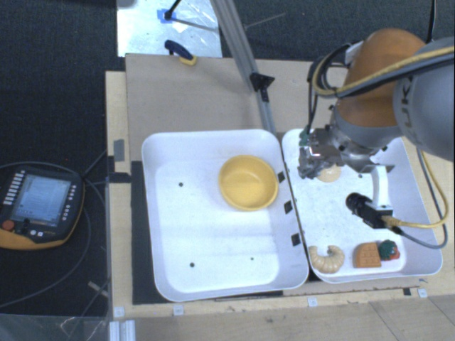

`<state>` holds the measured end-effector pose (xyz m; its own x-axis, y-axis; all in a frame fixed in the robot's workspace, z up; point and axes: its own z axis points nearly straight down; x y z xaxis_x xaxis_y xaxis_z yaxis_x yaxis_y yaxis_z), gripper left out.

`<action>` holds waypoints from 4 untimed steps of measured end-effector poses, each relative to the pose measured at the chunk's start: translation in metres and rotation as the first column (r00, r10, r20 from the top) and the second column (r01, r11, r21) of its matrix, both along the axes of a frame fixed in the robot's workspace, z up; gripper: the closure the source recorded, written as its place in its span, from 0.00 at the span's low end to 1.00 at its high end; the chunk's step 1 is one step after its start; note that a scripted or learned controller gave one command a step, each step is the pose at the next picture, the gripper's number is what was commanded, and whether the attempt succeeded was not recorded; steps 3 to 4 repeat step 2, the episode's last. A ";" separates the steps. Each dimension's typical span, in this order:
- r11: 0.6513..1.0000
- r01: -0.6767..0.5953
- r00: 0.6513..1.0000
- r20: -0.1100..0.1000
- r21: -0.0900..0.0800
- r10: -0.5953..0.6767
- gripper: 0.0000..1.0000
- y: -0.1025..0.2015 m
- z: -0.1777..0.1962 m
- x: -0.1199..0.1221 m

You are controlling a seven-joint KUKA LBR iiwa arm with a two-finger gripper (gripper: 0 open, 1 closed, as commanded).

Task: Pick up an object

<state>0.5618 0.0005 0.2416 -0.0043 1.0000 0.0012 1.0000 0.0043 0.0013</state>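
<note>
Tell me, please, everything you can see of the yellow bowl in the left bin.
The bowl is round, plain yellow and smooth, plastic by its look. It stands upright with its mouth up and nothing shows inside it. It rests on the floor of the left bin, in that bin's upper right part, near the wall between the two bins. Nothing but the bin floor touches it; the gripper is over the right bin.

bins: two (213,275) (419,261);
yellow bowl: one (247,182);
small objects in the right-hand bin: four are counted (327,258) (367,256) (388,249) (328,173)
</note>
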 end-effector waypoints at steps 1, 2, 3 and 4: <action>1.000 0.000 1.000 -0.001 0.000 0.000 1.00 0.046 -0.001 -0.026; 1.000 0.000 1.000 0.000 0.000 0.000 1.00 0.094 0.002 -0.046; 1.000 0.000 1.000 0.000 0.000 0.000 1.00 0.094 0.002 -0.046; 1.000 0.000 1.000 0.000 0.000 0.000 1.00 0.094 0.002 -0.046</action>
